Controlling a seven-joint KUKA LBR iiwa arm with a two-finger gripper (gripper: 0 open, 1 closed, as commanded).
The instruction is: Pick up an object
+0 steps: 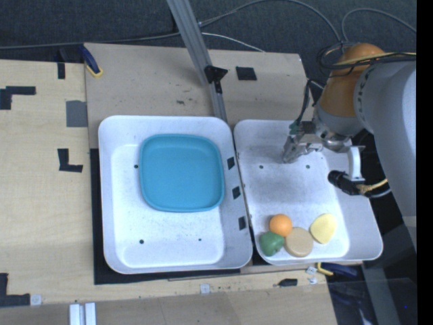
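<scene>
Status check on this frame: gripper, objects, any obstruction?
Gripper over right bin upper area, nothing held. Orange ball, green piece, tan disc, yellow piece clustered near front edge. Path unobstructed.

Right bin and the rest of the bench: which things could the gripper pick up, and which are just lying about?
Belongs to the job:
- orange ball
- green piece
- tan round piece
- yellow piece
- gripper, over the right bin, apart from all four

Lying about:
- blue plate in the left bin
- black tape marks on the bench

Slanted overhead view of both bins point(108, 181)
</scene>
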